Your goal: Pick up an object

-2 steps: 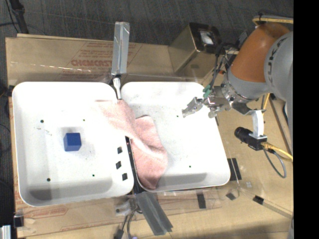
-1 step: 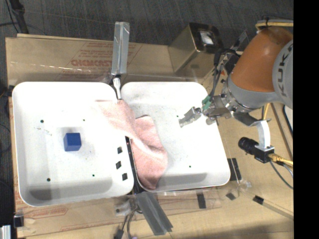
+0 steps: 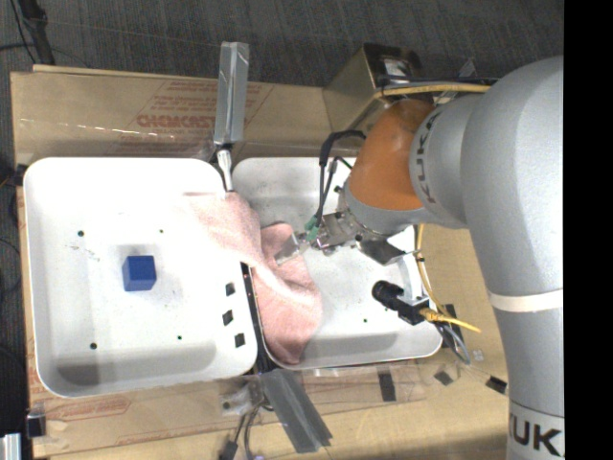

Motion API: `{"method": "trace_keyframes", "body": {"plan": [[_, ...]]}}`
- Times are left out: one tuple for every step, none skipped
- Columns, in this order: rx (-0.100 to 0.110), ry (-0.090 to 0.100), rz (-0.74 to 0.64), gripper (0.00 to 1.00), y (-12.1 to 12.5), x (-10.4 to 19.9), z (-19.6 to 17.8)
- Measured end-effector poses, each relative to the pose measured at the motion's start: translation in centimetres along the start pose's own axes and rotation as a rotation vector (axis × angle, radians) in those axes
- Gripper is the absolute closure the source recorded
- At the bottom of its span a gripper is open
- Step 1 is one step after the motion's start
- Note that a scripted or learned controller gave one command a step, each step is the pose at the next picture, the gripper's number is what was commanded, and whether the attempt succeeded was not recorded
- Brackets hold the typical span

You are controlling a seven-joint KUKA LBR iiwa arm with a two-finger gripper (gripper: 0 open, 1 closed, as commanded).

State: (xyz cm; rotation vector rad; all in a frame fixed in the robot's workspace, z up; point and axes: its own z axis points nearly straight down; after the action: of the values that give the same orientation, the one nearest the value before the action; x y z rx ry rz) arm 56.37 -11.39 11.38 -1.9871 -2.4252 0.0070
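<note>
A pink cloth (image 3: 278, 290) drapes over the wall between the two bins, with most of it lying in the right bin (image 3: 287, 175). My gripper (image 3: 295, 247) sits low in the right bin at the cloth's upper right edge, its metal fingers touching the fabric. Whether cloth sits between the fingers cannot be made out. A small blue cube (image 3: 140, 272) rests alone on the floor of the left bin (image 3: 57, 190), far from the gripper.
The grey arm with its orange band covers the right side of the right bin. A metal clamp bar (image 3: 231, 103) stands at the far junction of the bins, another clamp (image 3: 292, 410) at the near junction. Brown cardboard lies beneath the bins.
</note>
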Motion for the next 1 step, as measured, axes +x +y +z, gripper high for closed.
{"method": "trace_keyframes", "body": {"plan": [[-0.007,-0.001,-0.124,0.0,-2.46,1.1,2.14]]}}
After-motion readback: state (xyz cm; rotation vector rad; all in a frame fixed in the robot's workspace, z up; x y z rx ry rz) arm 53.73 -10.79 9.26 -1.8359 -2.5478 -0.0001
